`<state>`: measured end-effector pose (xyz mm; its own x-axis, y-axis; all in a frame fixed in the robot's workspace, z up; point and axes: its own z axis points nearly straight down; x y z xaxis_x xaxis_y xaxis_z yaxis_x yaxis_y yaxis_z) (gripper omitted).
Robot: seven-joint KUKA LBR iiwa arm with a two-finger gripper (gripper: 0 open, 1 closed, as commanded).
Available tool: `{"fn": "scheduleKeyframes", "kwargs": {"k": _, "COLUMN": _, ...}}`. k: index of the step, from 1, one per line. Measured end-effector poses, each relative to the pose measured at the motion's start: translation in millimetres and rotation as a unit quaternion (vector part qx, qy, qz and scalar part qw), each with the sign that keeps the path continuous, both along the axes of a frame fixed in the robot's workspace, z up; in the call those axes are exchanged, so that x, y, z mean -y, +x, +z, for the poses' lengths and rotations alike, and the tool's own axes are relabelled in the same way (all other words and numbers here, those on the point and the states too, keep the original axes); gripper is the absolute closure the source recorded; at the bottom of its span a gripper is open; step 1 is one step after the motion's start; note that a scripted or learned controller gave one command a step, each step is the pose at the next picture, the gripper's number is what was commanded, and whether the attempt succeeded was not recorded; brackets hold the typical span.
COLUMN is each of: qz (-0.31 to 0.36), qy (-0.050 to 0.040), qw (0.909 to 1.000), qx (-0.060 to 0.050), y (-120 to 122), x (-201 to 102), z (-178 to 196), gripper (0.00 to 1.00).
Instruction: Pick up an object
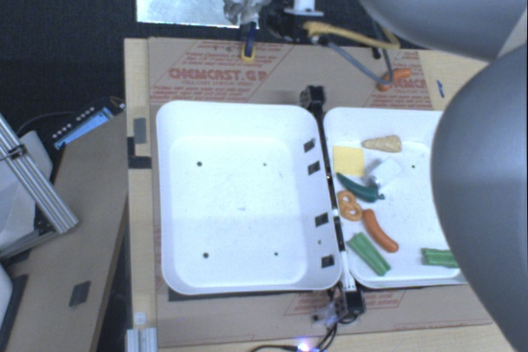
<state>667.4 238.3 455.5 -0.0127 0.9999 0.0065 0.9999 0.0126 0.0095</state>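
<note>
The grey arm (462, 53) looms over the right bin (412, 280); jaws (247, 33) clasp a yellow-blue object (247, 50).

robot lab: cardboard-topped bench (247, 74), white bins (177, 202)

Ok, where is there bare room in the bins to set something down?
The left bin has bare floor from wall to wall. The right bin is crowded along the divider: yellow block, pretzel, orange sausage, green pieces.
</note>
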Motion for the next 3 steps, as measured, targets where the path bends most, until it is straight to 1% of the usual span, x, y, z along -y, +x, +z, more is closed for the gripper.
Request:
{"fn": "scheduleKeyframes", "kwargs": {"k": 1, "qz": -0.009, "qy": -0.0047, "qw": 0.9999, "qx": -0.005, "y": 2, "x": 85, "z": -29, "gripper": 1.00}}
{"fn": "scheduleKeyframes", "kwargs": {"k": 2, "qz": -0.002, "qy": -0.0019, "qw": 1.0000, "qx": -0.004, "y": 0, "x": 16, "z": -43, "gripper": 1.00}}
{"fn": "scheduleKeyframes", "kwargs": {"k": 3, "qz": -0.002, "qy": -0.0024, "qw": 1.0000, "qx": -0.002, "y": 1, "x": 19, "z": -30, "gripper": 1.00}}
